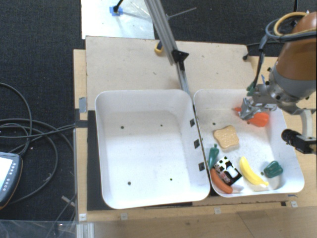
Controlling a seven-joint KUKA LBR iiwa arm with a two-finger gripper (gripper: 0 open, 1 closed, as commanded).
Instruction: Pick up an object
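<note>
At the right of the frame, the gripper (251,110) sits low in the right bin (290,185), over an orange object (259,118); whether it grips it, I cannot tell. Toast (226,137), a banana (251,172) and a hot dog (221,181) lie lower in that bin.
</note>
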